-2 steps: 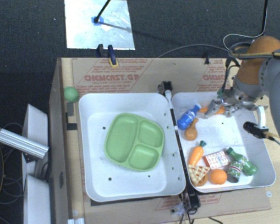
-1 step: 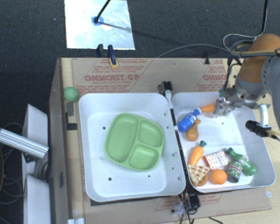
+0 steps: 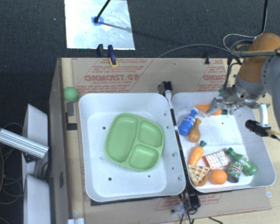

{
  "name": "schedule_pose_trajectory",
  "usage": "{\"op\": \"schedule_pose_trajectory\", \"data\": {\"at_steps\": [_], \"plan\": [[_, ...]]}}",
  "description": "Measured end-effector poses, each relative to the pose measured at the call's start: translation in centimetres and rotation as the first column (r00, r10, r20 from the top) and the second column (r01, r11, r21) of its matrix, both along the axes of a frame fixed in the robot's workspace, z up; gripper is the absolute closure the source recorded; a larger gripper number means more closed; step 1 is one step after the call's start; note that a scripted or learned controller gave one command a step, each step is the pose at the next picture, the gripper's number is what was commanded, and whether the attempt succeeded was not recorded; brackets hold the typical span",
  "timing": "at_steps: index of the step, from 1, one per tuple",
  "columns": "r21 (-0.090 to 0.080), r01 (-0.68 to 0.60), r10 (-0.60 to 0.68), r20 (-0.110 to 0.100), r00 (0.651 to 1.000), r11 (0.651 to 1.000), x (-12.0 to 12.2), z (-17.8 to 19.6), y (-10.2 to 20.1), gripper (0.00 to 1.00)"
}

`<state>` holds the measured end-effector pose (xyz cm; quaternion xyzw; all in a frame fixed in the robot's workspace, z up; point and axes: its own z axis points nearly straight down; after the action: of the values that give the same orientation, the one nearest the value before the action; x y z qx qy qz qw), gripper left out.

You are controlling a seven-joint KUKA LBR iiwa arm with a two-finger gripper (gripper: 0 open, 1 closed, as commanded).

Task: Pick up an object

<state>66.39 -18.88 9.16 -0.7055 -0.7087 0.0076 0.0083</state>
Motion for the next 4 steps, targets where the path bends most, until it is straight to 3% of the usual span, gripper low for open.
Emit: {"op": "schedule_pose_trajectory", "data": {"at_steps": [2,4], "plan": [[-0.001,0.0,0.0,0.006,1.0,1.0,0.1,-1.0,1.6,0.0],[0.001,0.0,0.0,0.007,1.0,1.0,0.1,-1.0,0.7,0.0]]}}
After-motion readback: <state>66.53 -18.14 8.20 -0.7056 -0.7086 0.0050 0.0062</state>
